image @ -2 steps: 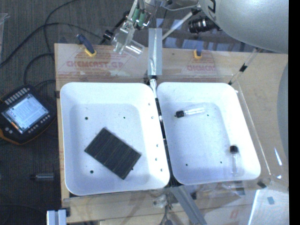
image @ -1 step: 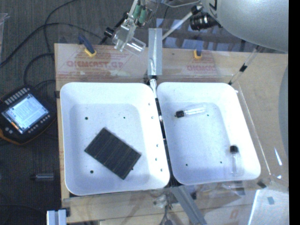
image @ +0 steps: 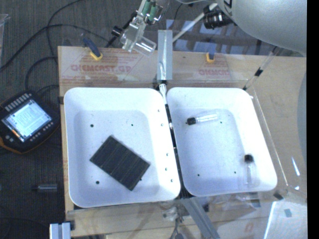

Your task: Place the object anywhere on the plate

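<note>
- My fingers [image: 141, 38] hang above the far edge of the tabletop [image: 114, 66], behind the left bin, with something clear and box-like at their tips; I cannot tell whether they are spread or pressed together.
- My grey arm [image: 269, 9] fills the top right corner, with cables and a black fitting trailing from the wrist.
- An upright grey metal post [image: 164, 56] stands at the far edge, just beside my fingers, where the two bins meet.
- Two small yellow clamps [image: 94, 51] grip a clear sheet along the far edge of the tabletop.
- The left bin [image: 79, 103] holds a dark ridged rectangular plate [image: 120, 163], lying flat and skewed, near the bin's near edge.
- The right bin [image: 249, 113] holds a clear tube with a black cap [image: 202, 118] towards its far side, well apart from the plate.
- A second clear capped tube [image: 248, 169] lies by that bin's near right corner.
- Left of the tabletop, on dark carpet [image: 25, 34], sits a handheld control pendant [image: 27, 119] with a lit screen, cables running off it.
</note>
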`<state>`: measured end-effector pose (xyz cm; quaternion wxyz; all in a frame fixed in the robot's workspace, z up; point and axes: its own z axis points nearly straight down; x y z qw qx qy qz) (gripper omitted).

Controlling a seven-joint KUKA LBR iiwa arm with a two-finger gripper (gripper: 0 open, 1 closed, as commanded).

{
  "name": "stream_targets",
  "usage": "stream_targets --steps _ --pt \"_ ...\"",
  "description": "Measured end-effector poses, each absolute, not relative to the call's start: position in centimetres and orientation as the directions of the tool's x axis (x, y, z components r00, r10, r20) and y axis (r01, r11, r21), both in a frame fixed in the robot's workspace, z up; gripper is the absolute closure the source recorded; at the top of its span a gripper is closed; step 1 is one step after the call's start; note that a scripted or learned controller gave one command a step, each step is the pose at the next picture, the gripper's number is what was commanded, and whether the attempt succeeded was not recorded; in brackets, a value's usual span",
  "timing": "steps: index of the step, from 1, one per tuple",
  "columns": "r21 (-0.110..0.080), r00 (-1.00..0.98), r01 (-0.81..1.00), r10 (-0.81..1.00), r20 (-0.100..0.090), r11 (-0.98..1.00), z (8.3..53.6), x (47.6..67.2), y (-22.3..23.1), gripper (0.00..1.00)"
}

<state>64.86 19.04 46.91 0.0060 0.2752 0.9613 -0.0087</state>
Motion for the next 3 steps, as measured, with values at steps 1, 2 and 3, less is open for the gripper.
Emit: stream_targets --steps 1,2,3 --pt "-0.016 -0.848 0.531 0.530 -0.020 0.847 47.7 65.0 19.1 1.00" --pt "-0.019 -0.847 0.532 0.532 -0.023 0.847 48.5 65.1 19.1 1.00" --pt "-0.021 -0.846 0.533 0.533 -0.026 0.846 49.3 65.3 19.1 1.00"
